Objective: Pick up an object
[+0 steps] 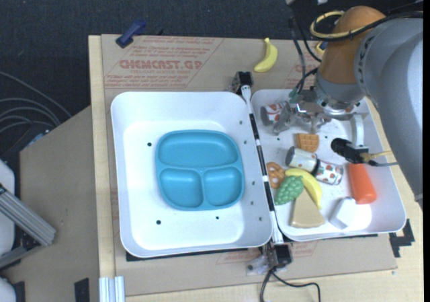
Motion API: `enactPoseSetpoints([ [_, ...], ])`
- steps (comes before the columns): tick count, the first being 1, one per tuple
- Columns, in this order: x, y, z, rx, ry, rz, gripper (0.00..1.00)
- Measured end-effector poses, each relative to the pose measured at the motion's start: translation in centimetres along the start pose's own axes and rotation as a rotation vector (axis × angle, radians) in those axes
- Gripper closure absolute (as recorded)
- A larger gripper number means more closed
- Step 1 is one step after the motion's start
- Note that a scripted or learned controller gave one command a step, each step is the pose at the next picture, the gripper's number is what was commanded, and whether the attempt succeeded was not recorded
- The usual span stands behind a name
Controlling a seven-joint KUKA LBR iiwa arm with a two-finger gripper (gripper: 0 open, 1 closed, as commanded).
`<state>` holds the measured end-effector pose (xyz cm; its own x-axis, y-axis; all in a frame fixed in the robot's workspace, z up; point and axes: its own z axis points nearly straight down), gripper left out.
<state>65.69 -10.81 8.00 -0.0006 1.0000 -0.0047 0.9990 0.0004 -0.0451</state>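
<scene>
in the left bin (pixel 127 159) a blue divided plate (pixel 199 168) lies flat at the centre, apart from every wall. past the shared wall, the right bin (pixel 393 210) holds a crowd of toy food: a pretzel (pixel 275 173) against its left wall, a green bunch of grapes (pixel 290 189) touching a yellow banana (pixel 309 185), a tan wedge (pixel 306 214) near the front edge, a small waffle (pixel 307 141) toward the middle, and an orange carrot (pixel 362 183) near the right wall. a second banana (pixel 267 57) lies on the bench beyond the bins' back edge. the gripper (pixel 300 114) hangs over the back left part of the right bin, beside a small red-and-white cup (pixel 272 112), and whether the claw is spread or closed cannot be told; nothing is visibly held in it. the waffle, just in front of the gripper and with a little room around it, looks the likeliest target. it is a small orange-brown square with a grid face, probably light, stiff plastic, thin and flat, so it may slip; taking it across two opposite edges seems best.
</scene>
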Motion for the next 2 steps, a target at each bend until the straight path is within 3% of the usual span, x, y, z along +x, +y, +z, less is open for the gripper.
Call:
enactPoseSetpoints([
  [1,-0.3,0.0,0.1,0.001,0.008,-0.004,0.00],
  [2,-0.3,0.1,-1.0,-0.002,0.007,-0.003,1.00],
])
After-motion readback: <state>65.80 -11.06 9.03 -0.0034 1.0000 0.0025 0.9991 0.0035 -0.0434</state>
